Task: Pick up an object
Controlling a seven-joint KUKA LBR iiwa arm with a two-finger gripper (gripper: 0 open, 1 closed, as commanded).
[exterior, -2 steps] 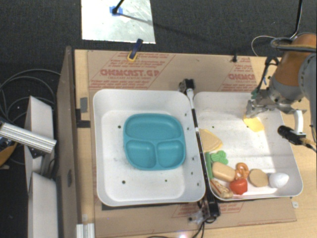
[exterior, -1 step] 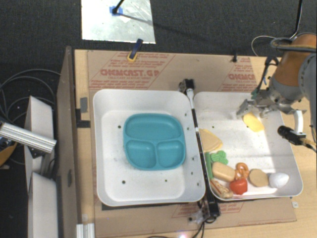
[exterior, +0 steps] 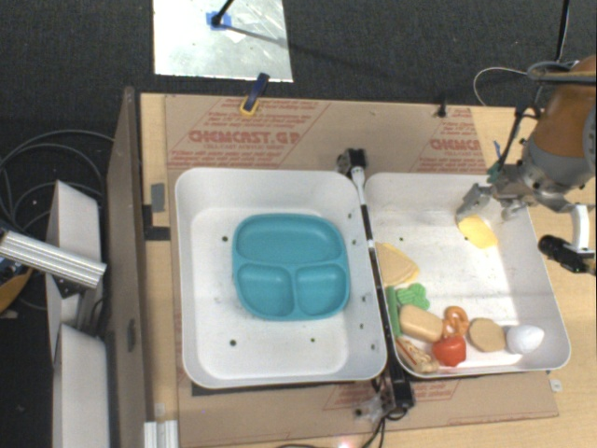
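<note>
My gripper [exterior: 492, 197] hangs over the right bin [exterior: 550, 292], fingers spread, holding nothing. Yellow lemon-like piece [exterior: 478, 231] lies just below it. Step: approach. Next: descend straight, centre over the piece, close.

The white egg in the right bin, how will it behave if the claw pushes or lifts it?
The white egg looks rounded and smooth, so it would probably roll when pushed, though the bin wall and the brown cookie beside it may stop it. Its glossy curved surface could slip between closing fingers. It is likely a light toy.
</note>
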